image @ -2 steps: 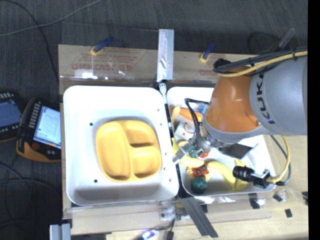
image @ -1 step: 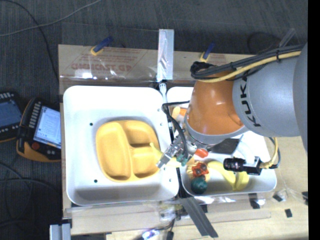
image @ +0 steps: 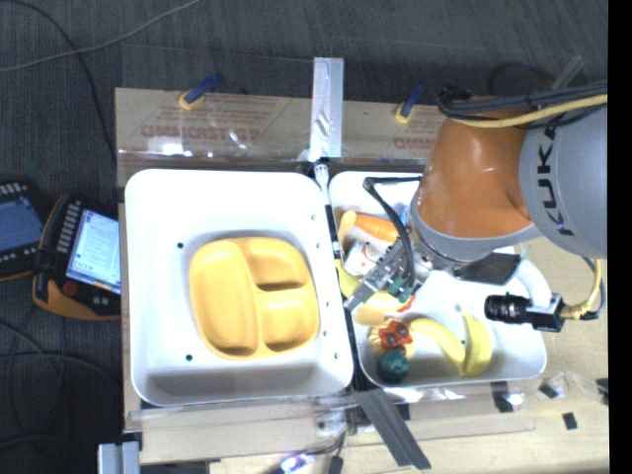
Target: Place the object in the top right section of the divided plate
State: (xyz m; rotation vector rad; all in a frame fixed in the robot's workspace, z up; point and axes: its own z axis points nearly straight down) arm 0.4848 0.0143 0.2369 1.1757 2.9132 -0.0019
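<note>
On the floor at the far left lay a teach pendant (image: 79, 260) with a lit screen. In the left bin (image: 148, 265) sat the yellow divided plate (image: 255, 294), all its sections bare; its top right section (image: 276, 262) faced the divider between the bins. The right bin (image: 528, 358) held the clutter: an orange carrot-like piece (image: 373, 228), a banana (image: 449, 339), a small red-orange toy (image: 394, 335) and a dark green round piece (image: 393, 365). Which one was meant could not be told; nothing yet lay on the plate. These looked like light, stiff plastic play food, smooth and apt to slip, so a hold across the narrow middle seemed best. The gripper (image: 380, 282) hung low over the right bin's left side, just beside the divider, the arm's orange band above it. Whether its fingers were parted or closed could not be made out.
</note>
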